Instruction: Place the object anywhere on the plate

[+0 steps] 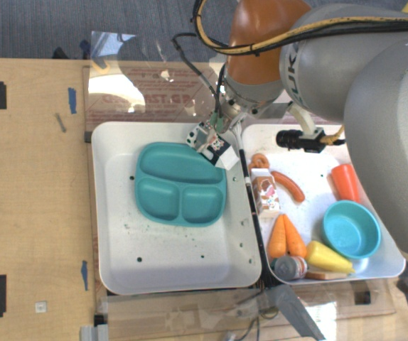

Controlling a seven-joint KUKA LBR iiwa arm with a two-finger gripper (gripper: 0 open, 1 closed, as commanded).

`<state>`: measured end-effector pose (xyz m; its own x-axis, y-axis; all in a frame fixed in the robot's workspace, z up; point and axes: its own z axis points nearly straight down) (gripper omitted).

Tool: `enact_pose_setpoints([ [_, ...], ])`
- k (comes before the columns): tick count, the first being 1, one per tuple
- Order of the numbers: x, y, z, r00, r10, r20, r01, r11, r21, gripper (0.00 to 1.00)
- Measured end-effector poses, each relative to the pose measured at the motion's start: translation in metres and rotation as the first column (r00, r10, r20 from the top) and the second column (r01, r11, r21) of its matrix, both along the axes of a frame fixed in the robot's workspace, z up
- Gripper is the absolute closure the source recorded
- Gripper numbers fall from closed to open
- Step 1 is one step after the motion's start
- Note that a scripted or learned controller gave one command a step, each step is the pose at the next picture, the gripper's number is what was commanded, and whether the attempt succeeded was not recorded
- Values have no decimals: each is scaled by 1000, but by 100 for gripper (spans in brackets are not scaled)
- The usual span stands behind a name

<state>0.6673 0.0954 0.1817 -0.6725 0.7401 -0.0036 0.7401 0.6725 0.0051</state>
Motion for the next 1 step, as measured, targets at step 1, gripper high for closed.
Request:
enact_pose_setpoints([
  [1,-6,53,3,958,287,2,-287,958,-1,100],
])
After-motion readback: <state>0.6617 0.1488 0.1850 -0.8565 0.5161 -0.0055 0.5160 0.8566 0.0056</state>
